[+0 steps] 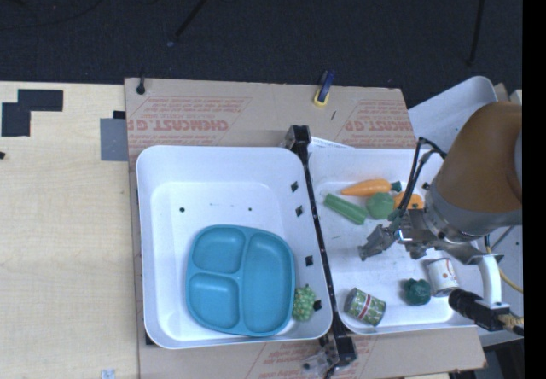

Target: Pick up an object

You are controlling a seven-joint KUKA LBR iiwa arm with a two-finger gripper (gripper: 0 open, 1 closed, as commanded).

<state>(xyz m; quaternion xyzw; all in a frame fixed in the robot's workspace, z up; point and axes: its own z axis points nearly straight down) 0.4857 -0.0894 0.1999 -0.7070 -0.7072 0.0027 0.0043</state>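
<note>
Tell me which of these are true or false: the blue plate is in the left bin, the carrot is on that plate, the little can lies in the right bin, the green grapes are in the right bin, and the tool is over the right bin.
1. The blue divided plate lies in the left bin. True.
2. The carrot lies on that plate. False: it lies in the right bin, beside a green vegetable.
3. The small can lies in the right bin. True.
4. The green grapes are in the right bin. False: they sit in the left bin, at the plate's right edge.
5. The tool is over the right bin. True.
</note>
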